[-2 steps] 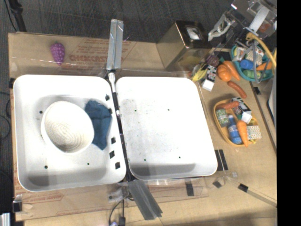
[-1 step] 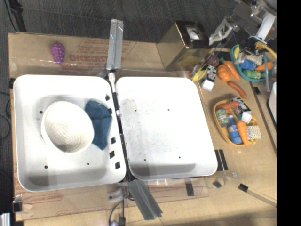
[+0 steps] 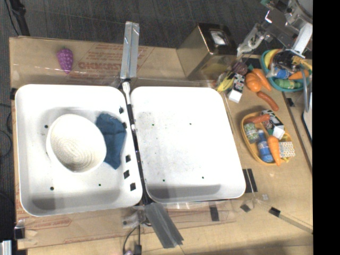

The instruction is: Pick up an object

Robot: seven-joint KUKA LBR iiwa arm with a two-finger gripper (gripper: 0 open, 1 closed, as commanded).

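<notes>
Cardboard-covered bench carries two white bins. Within the left bin (image 3: 32,142), a woven white hat (image 3: 77,142) lies at centre, a soft blue cloth (image 3: 112,138) touching its right side. Both look light; the cloth's bunched fold should pinch easily. Far right of the bins, the gripper (image 3: 260,33) hovers, its opening impossible to judge.

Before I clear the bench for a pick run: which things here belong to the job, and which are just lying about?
For the job:
- white woven hat, left bin
- blue cloth, beside the hat
- gripper, top right

Lying about:
- purple grape bunch
- yellow bowl of toys
- teal bowl of toys
</notes>
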